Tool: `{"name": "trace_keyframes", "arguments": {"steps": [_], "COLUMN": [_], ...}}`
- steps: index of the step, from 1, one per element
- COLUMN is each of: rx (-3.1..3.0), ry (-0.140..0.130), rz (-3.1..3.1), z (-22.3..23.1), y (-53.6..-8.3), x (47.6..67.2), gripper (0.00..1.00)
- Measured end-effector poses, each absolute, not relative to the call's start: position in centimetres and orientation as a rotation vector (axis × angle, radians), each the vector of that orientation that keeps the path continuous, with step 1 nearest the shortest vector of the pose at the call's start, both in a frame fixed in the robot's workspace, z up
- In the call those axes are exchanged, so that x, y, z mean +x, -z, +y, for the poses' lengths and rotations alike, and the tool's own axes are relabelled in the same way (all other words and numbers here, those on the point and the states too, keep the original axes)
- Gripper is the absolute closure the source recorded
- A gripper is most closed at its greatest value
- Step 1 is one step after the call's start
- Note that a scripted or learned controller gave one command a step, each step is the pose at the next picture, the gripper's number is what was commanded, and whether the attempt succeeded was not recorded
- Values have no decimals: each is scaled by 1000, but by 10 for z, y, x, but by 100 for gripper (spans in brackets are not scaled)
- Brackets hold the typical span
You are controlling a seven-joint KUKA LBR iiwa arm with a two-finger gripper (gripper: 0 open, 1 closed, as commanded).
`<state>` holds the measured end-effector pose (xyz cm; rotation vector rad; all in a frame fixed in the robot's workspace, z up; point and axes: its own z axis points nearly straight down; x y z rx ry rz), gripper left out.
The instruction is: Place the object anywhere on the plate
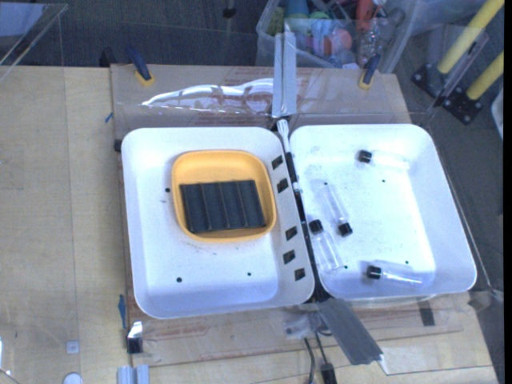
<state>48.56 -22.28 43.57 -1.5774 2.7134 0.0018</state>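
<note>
An orange-yellow square plate (186,170) sits in the left white bin (152,278). A dark ribbed rectangular object (222,206) lies flat on the plate, covering most of its middle. In the right bin (432,214) lie three clear tubes with black caps: one at the back (376,158), one near the middle (334,212) and one at the front (392,274).
A grey divider (286,190) with black clips runs between the two bins. A clear upright panel (278,74) stands behind them. A clear box of coloured items (336,14) sits at the back. Wooden bench surface (56,214) stretches to the left.
</note>
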Motion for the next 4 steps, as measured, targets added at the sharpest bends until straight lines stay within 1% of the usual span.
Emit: {"name": "trace_keyframes", "arguments": {"steps": [1,3,4], "rx": [-1893,-2618,-2759], "ry": [-3,1,-2], "rz": [2504,1729,1495], "z": [-223,-219,-211], "y": [-435,-435,-435], "x": [481,481,481], "gripper": [100,100,100]}}
